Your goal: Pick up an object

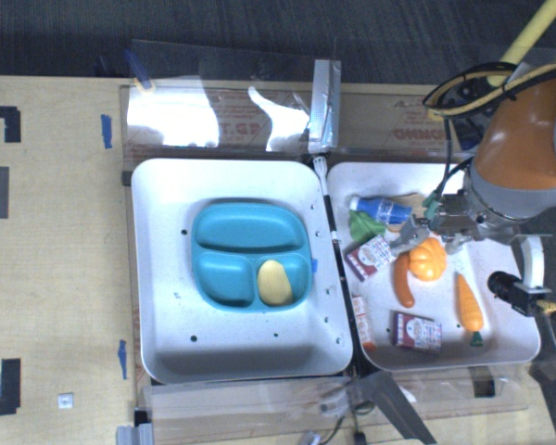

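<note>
I am hovering my gripper (424, 233) over the pumpkin (427, 260); its grip state I cannot tell. I should be descending centred, avoiding the carrot (469, 304) at four o'clock.

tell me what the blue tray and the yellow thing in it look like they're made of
The blue tray: probably moulded plastic, with an even colour, rounded compartments and a soft sheen. The yellow thing: smooth and egg-shaped, likely a plastic toy food, though its material is unclear from here.
</note>
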Controlling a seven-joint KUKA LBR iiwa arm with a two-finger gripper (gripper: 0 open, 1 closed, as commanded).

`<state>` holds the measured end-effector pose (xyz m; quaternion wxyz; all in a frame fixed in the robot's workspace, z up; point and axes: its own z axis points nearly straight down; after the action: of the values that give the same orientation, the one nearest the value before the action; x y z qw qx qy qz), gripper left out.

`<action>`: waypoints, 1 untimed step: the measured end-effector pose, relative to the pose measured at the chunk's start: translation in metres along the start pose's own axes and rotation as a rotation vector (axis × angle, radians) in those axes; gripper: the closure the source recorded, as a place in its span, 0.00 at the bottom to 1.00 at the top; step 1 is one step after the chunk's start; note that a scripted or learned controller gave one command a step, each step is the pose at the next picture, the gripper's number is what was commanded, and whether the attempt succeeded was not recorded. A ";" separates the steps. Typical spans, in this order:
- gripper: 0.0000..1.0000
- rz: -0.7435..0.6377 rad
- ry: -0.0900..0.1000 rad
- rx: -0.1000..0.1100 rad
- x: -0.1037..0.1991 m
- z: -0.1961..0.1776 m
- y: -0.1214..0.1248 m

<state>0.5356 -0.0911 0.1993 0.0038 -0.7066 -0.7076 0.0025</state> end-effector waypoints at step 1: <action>0.00 0.058 -0.002 0.000 -0.051 0.107 0.036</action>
<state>0.5706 -0.1420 0.0920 0.0031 -0.7269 -0.6867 0.0034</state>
